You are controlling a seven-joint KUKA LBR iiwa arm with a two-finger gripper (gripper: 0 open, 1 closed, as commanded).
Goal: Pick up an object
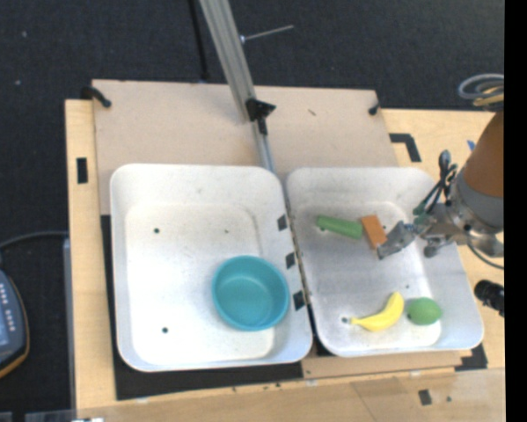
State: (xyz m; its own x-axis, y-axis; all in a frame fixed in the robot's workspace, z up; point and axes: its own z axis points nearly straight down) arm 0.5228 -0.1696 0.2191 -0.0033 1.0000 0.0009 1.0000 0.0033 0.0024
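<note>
Just now the grey two-finger end effector (391,244) sits low over the right shallow white bin (333,187), reaching in from the right on the grey arm with its orange band (485,170). Whether it is released or clenched cannot be told from this slanted view. Touching or just beside its tip, on the left, lies a small orange block (374,230), which in turn meets the end of a green cylindrical piece (339,227) stretched out to the left across the bin floor. Nothing can be seen gripped by it. Nearer the front edge of the same bin, well apart from the end effector, a yellow plastic banana (379,315) lies just beside a round green lime-like fruit (424,310). The left shallow white bin (149,192) holds a round teal plastic bowl (250,292), upright, towards its front right corner. Both bins rest side by side on the pale wooden bench (85,236).
</note>
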